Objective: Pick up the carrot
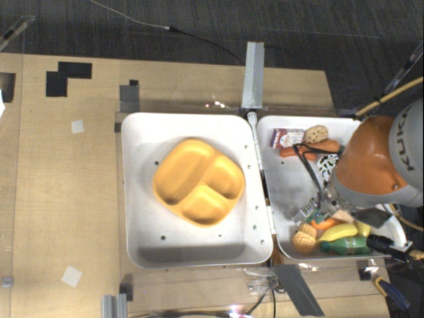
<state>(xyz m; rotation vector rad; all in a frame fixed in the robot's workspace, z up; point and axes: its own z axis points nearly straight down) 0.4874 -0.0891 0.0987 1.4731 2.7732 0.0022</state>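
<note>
- Two shallow white bins side by side on the wooden bench point(59, 197); left bin point(136, 177) taken up by a yellow sectioned tray point(199, 181), resting at a slant near its middle.
- Right bin point(281, 184) crowded along its near edge and far end, arm point(371, 158) reaching in from the right and covering much of its right half.
- At the far end of the right bin: a small red-and-white packet point(285, 138), a tan cookie-like piece point(317, 134) just beside it, a red strip point(311, 149) below both.
- A dark cable point(309, 167) trailing from the red strip down toward the wrist.
- A black-and-white patterned item point(327, 166) partly hidden under the orange band.
- Along the near edge: a yellow corn-like piece point(305, 238), a yellow banana-like piece point(339, 232), a green item point(344, 245) touching the banana-like piece from below.
- Carrot point(324, 223) seen as a small orange shape wedged between the corn-like piece and the banana-like piece, in the near part of the right bin.
- Gripper point(318, 211) low over that cluster, just above and touching or nearly touching the carrot; contact not clear.
- Whether the claw was spread or closed: cannot tell, metal tips blurred and partly hidden by the wrist.
- Nothing clearly seen between the tips.
</note>
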